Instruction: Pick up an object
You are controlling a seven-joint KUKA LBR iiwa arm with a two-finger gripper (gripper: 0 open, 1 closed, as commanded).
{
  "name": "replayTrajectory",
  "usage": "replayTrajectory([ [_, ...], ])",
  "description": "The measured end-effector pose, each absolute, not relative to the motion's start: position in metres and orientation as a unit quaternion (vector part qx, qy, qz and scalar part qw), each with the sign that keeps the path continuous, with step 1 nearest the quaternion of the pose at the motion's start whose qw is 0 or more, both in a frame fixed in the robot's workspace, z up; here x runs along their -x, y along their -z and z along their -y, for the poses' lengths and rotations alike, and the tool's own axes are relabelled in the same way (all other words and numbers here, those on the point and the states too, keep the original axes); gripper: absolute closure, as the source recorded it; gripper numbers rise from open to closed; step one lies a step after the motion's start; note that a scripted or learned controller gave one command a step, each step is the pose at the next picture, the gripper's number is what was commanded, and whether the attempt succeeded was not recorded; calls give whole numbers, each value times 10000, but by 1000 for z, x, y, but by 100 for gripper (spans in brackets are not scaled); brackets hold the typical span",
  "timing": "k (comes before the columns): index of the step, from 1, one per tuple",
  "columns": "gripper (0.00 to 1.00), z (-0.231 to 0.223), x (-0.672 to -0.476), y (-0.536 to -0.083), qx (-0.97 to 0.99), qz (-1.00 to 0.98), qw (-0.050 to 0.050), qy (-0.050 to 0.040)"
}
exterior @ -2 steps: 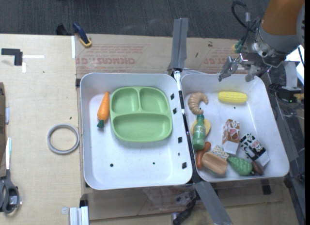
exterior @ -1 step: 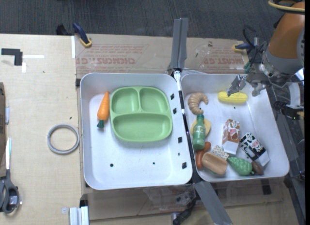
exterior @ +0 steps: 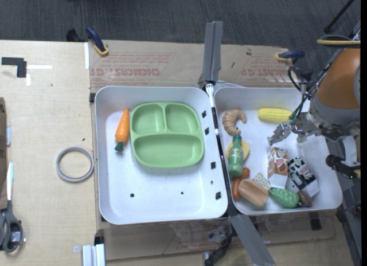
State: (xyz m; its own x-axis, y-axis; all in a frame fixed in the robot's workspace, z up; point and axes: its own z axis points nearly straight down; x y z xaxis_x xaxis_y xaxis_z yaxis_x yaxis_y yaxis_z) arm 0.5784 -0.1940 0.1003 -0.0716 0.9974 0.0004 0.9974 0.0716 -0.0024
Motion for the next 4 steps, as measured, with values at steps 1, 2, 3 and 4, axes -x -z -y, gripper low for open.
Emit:
replayTrajectory([
  [1,0,157,-508,-95,6320,7750,3,-1],
  [2,0,172,-555,-92,6390,7692,-6,3],
  [3,0,149,-530,-92,6057,7957,6,-3],
  [4,100,149,-531,-102,6069,7948,-9,3],
])
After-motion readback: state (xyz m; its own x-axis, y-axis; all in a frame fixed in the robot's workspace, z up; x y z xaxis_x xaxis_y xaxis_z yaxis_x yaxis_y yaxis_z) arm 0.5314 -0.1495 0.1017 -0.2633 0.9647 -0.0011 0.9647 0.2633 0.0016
